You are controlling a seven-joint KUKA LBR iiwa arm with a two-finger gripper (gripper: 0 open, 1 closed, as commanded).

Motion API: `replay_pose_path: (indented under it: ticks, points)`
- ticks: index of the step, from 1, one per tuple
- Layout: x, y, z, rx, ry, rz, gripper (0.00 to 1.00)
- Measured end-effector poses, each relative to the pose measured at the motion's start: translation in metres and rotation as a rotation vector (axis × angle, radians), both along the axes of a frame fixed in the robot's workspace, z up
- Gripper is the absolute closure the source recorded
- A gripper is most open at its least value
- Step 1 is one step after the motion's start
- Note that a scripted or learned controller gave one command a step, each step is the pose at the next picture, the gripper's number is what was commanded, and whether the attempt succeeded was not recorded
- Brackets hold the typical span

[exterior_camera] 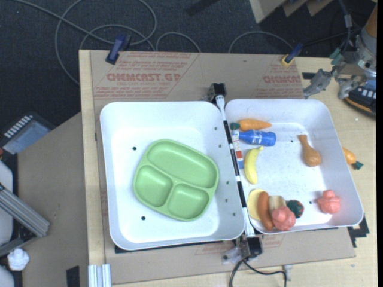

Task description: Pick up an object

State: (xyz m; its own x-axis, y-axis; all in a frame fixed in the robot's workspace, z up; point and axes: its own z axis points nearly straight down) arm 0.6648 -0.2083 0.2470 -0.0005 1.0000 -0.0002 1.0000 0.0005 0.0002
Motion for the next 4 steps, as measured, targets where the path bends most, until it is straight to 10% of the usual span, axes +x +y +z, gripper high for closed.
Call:
replay_pose_path:
  ticks: [1, 2, 3, 4]
  points:
    - [-0.076, -0.016, -0.088, 0.000, 0.003, -0.001, 0.00]
    - [-0.083, -0.005, -0.153, 0.002, 0.003, 0.000, 0.00]
    - [-0.082, -0.006, -0.142, -0.001, -0.001, -0.001, 1.00]
    - [-0.106, 0.042, -0.032, -0.001, -0.003, 0.001, 1.00]
